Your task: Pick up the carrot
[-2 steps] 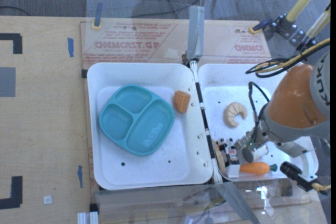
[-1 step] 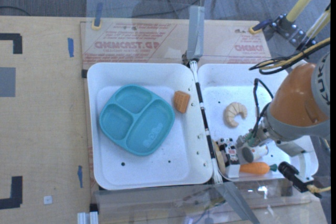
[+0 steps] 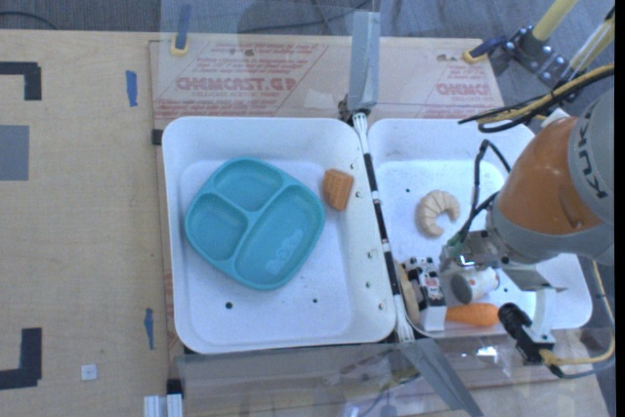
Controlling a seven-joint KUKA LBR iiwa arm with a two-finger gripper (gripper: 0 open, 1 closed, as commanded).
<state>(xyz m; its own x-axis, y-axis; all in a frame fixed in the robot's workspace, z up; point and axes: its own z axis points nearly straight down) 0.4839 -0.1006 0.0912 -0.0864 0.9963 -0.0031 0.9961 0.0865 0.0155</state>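
Carrot (image 3: 473, 314) lies lengthwise left-to-right at the right bin's (image 3: 405, 138) near edge, just nearward of the end effector (image 3: 467, 280), whose opening I cannot tell; nothing visibly held.

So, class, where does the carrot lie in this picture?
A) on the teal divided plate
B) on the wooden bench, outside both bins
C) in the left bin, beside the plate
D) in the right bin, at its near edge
D: the carrot lies along the near edge of the right bin, below the croissant.
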